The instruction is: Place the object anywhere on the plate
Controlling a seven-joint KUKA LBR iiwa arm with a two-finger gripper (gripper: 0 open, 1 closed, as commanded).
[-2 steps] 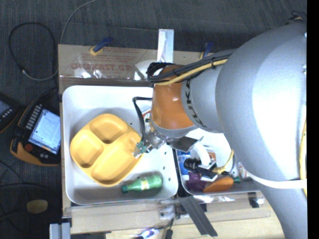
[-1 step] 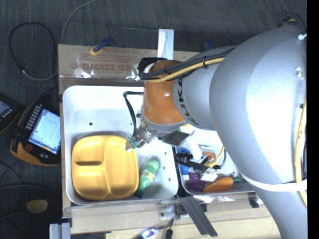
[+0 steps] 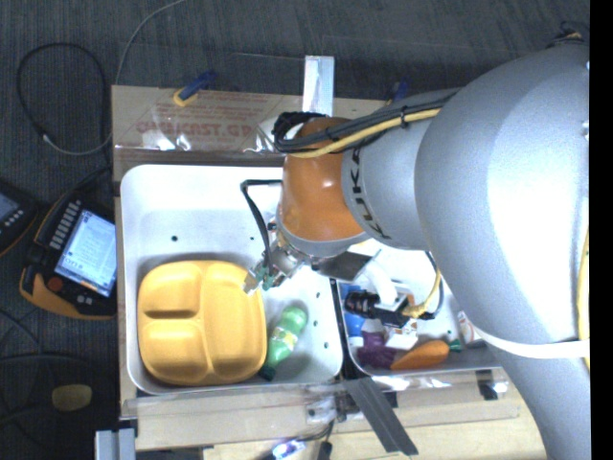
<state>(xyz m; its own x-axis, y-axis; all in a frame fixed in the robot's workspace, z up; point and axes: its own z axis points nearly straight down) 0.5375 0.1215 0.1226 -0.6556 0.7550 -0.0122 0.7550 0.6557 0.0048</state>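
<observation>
The arm (image 3: pixel 498 190) lies nearest the camera, a grey bulk filling the 3 o'clock side, its orange band (image 3: pixel 321 199) near the centre above the wrist. Below the band the tool (image 3: pixel 266 274) points down toward 7 o'clock and hangs at the upper right corner of the yellow plate (image 3: pixel 196 324), which lies in the left bin (image 3: pixel 182 195) on the table. Whether the tool is apart or together I cannot tell; it is small and partly hidden by the wrist, and nothing clearly sits in it.

A green bottle (image 3: pixel 284 333) lies in the left bin just beside the plate, at the plate's 3 o'clock edge, tilted and seemingly touching it. It is likely the object meant, though that is a judgement. It rests on the bin floor, not on the plate.

The right bin (image 3: pixel 356 360) holds a clutter of things, among them an orange carrot-like piece (image 3: pixel 421 355).

As I judge it, the task is not done: the plate's divided top is bare, and grasping, lifting and placing all remain.
</observation>
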